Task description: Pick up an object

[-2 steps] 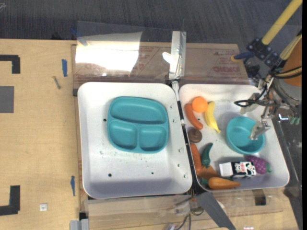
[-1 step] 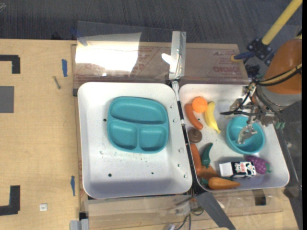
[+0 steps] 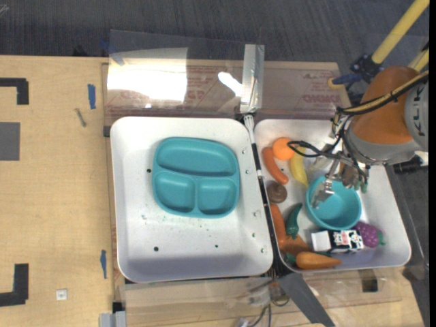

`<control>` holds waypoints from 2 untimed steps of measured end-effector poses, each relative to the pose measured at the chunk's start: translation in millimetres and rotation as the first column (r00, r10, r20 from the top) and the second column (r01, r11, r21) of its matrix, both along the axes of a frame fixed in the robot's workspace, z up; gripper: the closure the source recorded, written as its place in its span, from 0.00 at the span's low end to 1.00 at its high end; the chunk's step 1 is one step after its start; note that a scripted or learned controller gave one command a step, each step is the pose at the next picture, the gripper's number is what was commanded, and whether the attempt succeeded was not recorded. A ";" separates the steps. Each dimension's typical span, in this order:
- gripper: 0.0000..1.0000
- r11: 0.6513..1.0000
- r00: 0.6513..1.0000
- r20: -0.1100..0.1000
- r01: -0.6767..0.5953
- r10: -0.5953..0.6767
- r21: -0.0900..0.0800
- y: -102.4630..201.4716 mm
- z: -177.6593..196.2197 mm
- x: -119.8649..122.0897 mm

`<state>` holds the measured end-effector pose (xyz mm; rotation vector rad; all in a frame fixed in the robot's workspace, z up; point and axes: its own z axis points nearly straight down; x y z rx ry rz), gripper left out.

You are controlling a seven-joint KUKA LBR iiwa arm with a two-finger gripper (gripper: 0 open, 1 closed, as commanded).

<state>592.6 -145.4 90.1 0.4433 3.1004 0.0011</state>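
Observation:
The right bin (image 3: 396,203) holds several toy items. Among them are a teal bowl (image 3: 337,210), a yellow banana (image 3: 298,170), an orange fruit (image 3: 283,148) and purple grapes (image 3: 368,235). A small white and black box (image 3: 335,240) and a carrot (image 3: 315,259) lie there too. My gripper (image 3: 343,182) hangs over the bowl's far rim, open, with one fingertip (image 3: 325,189) reaching down inside the bowl. Nothing is held between the fingers.
The left bin (image 3: 129,203) holds a teal divided plate (image 3: 196,176). In the right bin's left part lie an orange pepper (image 3: 273,165), a brown disc (image 3: 276,193) and a green vegetable (image 3: 293,220). The arm's orange band (image 3: 385,111) is above the bin's far right corner.

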 end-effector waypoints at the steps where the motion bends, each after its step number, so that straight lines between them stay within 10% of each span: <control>1: 0.00 0.985 0.985 0.006 0.174 -0.174 0.002 54.1 0.9 -19.6; 2: 0.00 1.000 1.000 -0.012 0.017 -0.017 0.001 53.2 13.9 41.8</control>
